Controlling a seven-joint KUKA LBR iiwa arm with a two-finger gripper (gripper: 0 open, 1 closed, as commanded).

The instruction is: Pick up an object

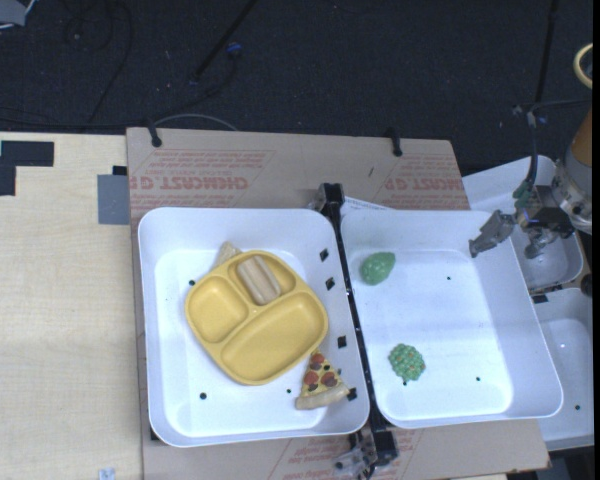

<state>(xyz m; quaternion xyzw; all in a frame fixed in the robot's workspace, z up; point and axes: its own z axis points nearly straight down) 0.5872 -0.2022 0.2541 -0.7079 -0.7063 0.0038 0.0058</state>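
Light wooden bench top (50, 298), pale grain, with black rectangular markings (15, 163) and grey square patch (111, 197) near far left part. Brown printed cardboard sheet (280, 173) laid flat on bench, lettering reversed, far edge against dark floor. Two shallow white plastic bins resting side by side on cardboard: left white bin (170, 388) and right white bin (480, 368), adjoining walls touching along black centre divider strip (342, 288). Cardboard edge visible below bins at near side.

Cardboard sheet (280, 173) under two white bins (160, 268)
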